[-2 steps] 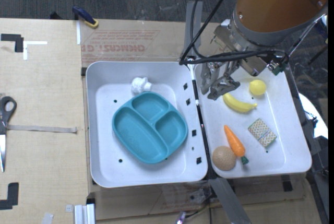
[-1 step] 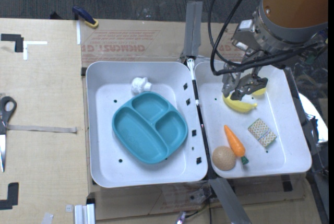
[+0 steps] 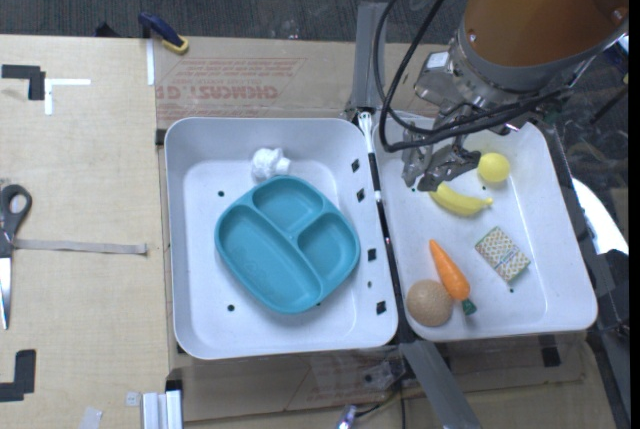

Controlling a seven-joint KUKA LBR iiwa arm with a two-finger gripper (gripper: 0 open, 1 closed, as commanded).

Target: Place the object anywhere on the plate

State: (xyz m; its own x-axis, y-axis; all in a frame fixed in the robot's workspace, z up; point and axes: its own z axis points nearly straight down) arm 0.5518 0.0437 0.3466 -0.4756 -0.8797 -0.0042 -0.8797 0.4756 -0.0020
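A teal plate with three compartments lies in the left bin. A small white crumpled object sits just beyond the plate's far edge. In the right bin lie a yellow banana, a yellow lemon, an orange carrot, a tan ball and a small patterned box. My gripper hangs over the right bin's far left part, just left of the banana, its dark fingers pointing down. Nothing shows between them.
The arm's orange band and grey wrist loom over the right bin's far side, with cables trailing. Scissors lie on the wooden bench at far left. Cardboard sits behind the left bin.
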